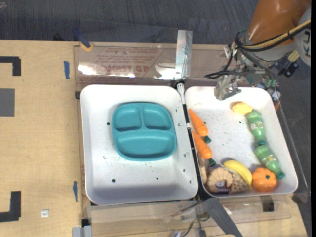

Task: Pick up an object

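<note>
Lying nearest is a teal plate (143, 131) in the left bin (94, 181); carrots (199, 124), banana (238, 170) and orange (264, 179) are sitting in the right bin (289, 181). Hovering over its far edge, the gripper (226, 91) is carrying nothing, its opening unreadable. Centring above the nearby yellow lemon (241, 107) before descending looks wisest.

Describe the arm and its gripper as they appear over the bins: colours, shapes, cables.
The arm has a bulky, rounded orange shell above a pale grey ring. Black cables and a yellow one loop around the wrist. Below hangs a small gripper of bare silvery metal, its shape partly blurred.
</note>
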You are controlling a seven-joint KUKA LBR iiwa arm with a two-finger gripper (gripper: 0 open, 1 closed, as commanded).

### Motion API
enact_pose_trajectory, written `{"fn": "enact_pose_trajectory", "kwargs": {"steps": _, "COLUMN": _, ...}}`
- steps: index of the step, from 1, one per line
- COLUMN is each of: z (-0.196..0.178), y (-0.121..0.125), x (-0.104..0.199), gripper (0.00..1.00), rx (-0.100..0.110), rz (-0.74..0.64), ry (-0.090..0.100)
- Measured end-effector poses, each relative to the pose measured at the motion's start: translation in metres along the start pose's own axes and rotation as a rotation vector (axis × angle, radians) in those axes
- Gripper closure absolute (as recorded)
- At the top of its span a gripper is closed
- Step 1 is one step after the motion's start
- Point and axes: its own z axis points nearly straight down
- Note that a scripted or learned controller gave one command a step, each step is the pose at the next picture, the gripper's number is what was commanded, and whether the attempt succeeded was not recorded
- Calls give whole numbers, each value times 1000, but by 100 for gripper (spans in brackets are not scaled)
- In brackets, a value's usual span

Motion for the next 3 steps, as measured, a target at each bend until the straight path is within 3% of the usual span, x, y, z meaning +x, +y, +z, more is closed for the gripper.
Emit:
{"fn": "enact_pose_trajectory", "kwargs": {"steps": 1, "z": -49, "y": 44, "x": -12, "gripper": 100, "rx": -4, "rz": -48, "ry": 5}}
{"fn": "enact_pose_trajectory", "kwargs": {"steps": 2, "z": 53, "y": -15, "x": 29, "gripper": 100, "rx": -9, "rz": -242, "ry": 19}}
{"fn": "enact_pose_trajectory", "kwargs": {"steps": 3, "z": -20, "y": 42, "x": -10, "gripper": 100, "rx": -7, "rz": -512, "ry": 5}}
